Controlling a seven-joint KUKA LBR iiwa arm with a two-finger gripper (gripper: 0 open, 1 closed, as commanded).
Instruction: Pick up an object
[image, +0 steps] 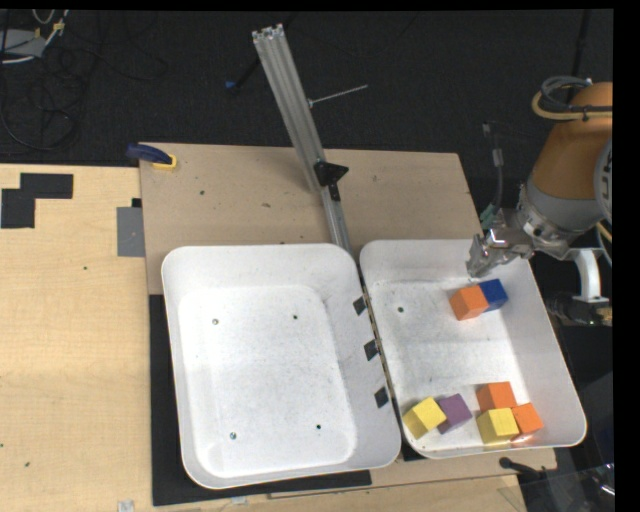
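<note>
Nearest the camera, at the right bin's front edge: a cluster of small blocks, namely a yellow block, purple block, orange block, second yellow block and another orange block, packed touching or nearly so. Farther back in the same bin, an orange cube sits touching a blue cube on its right; both rest flat on the bin floor. Gripper hangs just behind and above this pair, close to the blue cube but with nothing between its fingers; cannot tell whether it is released or clenched. Left bin sits alongside, with a metal rail slanting behind.
</note>
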